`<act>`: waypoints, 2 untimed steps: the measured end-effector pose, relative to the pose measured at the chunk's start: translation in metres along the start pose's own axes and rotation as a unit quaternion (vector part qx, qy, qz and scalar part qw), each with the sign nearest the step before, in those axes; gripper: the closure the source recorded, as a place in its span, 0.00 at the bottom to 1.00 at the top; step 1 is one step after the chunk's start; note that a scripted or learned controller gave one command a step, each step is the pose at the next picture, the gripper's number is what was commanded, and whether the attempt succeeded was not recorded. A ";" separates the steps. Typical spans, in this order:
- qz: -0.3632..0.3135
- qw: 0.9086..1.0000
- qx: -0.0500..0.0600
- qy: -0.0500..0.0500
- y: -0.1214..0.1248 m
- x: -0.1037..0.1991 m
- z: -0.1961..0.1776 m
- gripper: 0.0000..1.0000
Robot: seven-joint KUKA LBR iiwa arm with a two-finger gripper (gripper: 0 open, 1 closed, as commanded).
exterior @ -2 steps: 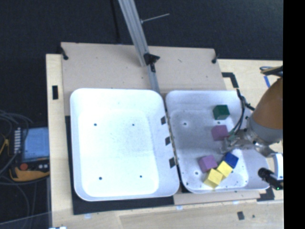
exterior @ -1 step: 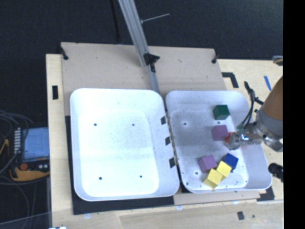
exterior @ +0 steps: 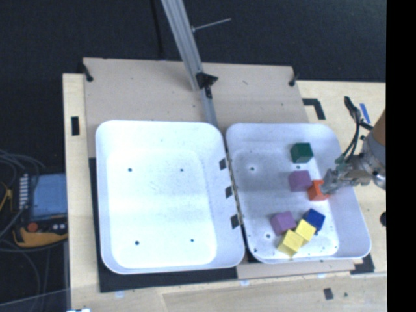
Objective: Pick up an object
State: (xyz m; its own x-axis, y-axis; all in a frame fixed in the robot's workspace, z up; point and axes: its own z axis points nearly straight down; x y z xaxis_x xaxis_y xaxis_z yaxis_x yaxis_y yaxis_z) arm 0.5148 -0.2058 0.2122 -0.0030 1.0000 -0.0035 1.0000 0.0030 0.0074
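Yellow block (exterior: 292,241) sits nearest, at the front of the right bin (exterior: 348,239), a second yellow block (exterior: 306,229) touching it, with a blue block (exterior: 314,218) and a purple block (exterior: 283,222) just beside. Farther back — a second purple block (exterior: 299,180) and a green block (exterior: 301,152). At the bin's right wall the pincer (exterior: 329,182) is low, right against an orange block (exterior: 316,190) — whether it's clamped, I cannot tell.

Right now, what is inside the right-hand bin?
The right bin holds a green block, two purple blocks, an orange block, a blue block and yellow blocks. The gripper covers the orange block's right side.
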 end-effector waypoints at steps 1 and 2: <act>0.000 1.000 0.003 0.002 0.019 0.048 -0.013 1.00; -0.002 1.000 0.002 0.002 0.043 0.090 -0.007 1.00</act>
State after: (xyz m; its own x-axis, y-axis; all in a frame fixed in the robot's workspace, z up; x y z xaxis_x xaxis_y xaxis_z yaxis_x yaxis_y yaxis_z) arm 0.5575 -0.1161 0.2187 -0.0068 1.0000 -0.0002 1.0000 0.0068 0.0028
